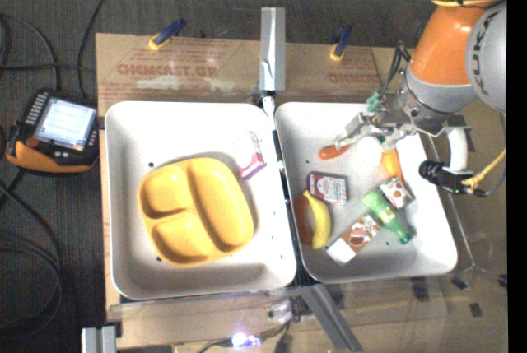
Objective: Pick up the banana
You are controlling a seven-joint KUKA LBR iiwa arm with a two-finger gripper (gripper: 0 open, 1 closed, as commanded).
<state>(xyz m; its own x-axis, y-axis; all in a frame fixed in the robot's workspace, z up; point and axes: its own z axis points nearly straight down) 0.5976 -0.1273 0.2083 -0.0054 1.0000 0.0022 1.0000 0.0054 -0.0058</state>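
**Q:** Two bins appear. Which one holds the target?

**A:** The right bin [445, 257]. The banana [318, 220] lies near its left wall, running roughly front to back, browned along its left edge. A dark packet [328, 188] sits just beside its upper end; a red-and-white carton [356, 237] lies just beside its lower right. The left bin [123, 261] holds a yellow divided plate [196, 209] and a small pink-and-white box [250, 155].

**Q:** Where is your gripper, and in what state?

**A:** My gripper [368, 126] hangs over the back of the right bin, close above an orange carrot-like piece [338, 149]. The fingers look spread apart, with nothing between them, though they are small at this angle.

**Q:** How does the banana lie relative to your jaws?

**A:** Toward the front of the bin and to the camera's left of me, well apart, with the dark packet roughly between us.

**Q:** How should the step in hand be done well?

**A:** In my judgement: travel high enough to pass over the packet, stop above the banana's middle, and turn the wrist so the fingers straddle its narrow width. Descend straight, keeping one finger off the bin wall and the other off the carton. A green bottle [389, 215] and a second carton [396, 192] lie farther right and should not interfere.
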